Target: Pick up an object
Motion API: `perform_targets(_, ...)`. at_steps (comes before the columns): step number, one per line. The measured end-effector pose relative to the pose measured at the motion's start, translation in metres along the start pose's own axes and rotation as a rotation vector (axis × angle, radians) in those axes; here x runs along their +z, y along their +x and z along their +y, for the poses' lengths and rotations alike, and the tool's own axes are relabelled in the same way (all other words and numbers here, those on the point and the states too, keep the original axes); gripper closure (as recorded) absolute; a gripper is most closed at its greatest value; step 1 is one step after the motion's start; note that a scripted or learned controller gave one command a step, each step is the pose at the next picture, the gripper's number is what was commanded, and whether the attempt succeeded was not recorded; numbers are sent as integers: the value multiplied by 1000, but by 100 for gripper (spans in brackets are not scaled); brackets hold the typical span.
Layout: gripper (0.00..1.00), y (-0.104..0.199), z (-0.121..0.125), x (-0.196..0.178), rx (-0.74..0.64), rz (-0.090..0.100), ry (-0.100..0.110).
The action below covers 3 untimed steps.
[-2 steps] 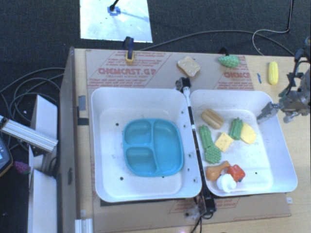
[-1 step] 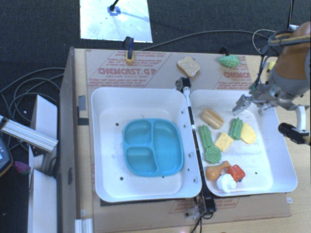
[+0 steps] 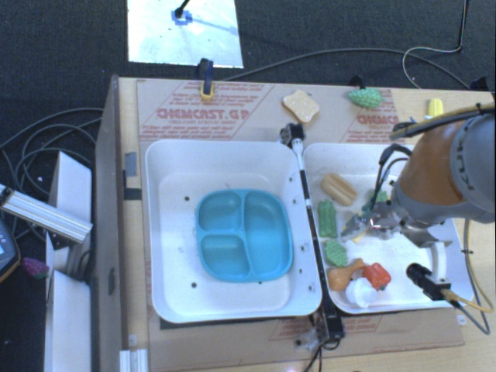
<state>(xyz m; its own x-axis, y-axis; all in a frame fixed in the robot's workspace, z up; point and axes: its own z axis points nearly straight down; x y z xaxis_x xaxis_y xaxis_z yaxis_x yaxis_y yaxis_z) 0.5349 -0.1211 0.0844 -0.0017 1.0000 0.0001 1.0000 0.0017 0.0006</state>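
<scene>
My gripper (image 3: 363,227) hangs low over the middle of the right bin (image 3: 350,155), under the grey arm and its orange band. Several toy foods lie in this bin to its left and below it. A tan bread roll (image 3: 339,188) lies up and left of the gripper, and a long green vegetable (image 3: 328,218) sits just left of it. Below are a small bumpy green piece (image 3: 336,252), an orange drumstick (image 3: 346,273), a red piece (image 3: 377,275) and a white piece (image 3: 358,292). Nothing visibly hangs from the gripper.
The left bin (image 3: 167,177) bears a blue divided plate (image 3: 244,235). On the cardboard behind the bins lie a slice of toast (image 3: 301,105), a green bumpy toy (image 3: 365,98) and a yellow piece (image 3: 435,108). A divider rail (image 3: 306,208) separates the bins.
</scene>
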Motion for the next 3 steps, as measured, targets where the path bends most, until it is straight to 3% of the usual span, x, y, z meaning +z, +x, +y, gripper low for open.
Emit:
perform_targets(1,0,21,67,-22,-2,0,-3)
perform_targets(2,0,4,8,-31,1,-1,0)
perform_targets(3,0,9,15,0,0,0,1)
